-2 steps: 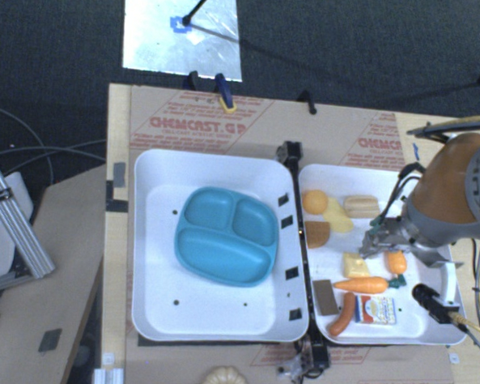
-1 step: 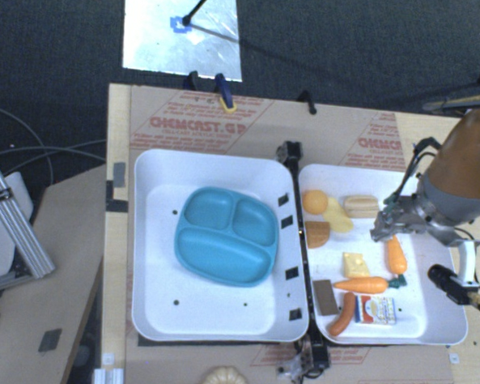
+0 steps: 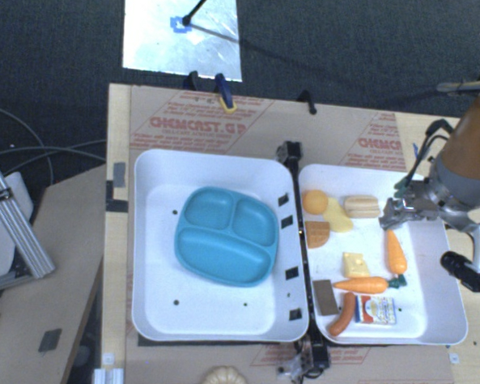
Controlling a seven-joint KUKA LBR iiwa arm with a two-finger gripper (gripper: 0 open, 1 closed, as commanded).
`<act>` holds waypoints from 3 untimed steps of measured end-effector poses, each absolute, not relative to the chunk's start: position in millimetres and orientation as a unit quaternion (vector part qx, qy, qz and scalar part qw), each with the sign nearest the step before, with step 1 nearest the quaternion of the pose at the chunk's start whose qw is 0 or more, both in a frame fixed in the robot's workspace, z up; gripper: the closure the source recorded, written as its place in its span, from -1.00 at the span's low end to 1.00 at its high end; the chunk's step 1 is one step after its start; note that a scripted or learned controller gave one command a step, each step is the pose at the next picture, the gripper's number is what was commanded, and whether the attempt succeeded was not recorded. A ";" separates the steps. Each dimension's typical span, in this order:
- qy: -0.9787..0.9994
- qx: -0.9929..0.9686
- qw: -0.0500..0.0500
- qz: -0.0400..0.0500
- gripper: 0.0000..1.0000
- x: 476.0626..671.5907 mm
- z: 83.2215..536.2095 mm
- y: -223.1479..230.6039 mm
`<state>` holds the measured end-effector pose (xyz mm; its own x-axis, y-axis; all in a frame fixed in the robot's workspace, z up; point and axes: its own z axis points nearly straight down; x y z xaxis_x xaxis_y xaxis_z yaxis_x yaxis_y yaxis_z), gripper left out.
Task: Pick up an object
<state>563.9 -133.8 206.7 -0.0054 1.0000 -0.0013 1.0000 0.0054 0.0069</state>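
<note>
**Orange toy carrot sits just below the gripper**

Orange plastic by the look of it, the upright carrot (image 3: 395,253) lies in the right bin (image 3: 451,322), near its right wall, just below the gripper (image 3: 394,213). Whether the fingers are apart or together cannot be told from this slant. The carrot is probably light, stiff and somewhat slick; its tapered body suggests pinching across the thicker middle, clear of the green top, not the narrow tip.

A single fixed camera hangs above the bench (image 3: 252,119), looking down at a slant from a moderate distance. Both white bins fall within its frame: the left bin (image 3: 148,303) sits near the centre, the right bin (image 3: 447,321) just beside it toward the frame's right.
</note>
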 end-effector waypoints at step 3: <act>0.709 0.705 0.001 0.001 1.00 581.7 231.9 -68.9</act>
<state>581.7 -68.9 231.9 -0.0066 1.0000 -0.0002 1.0000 0.0066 0.0031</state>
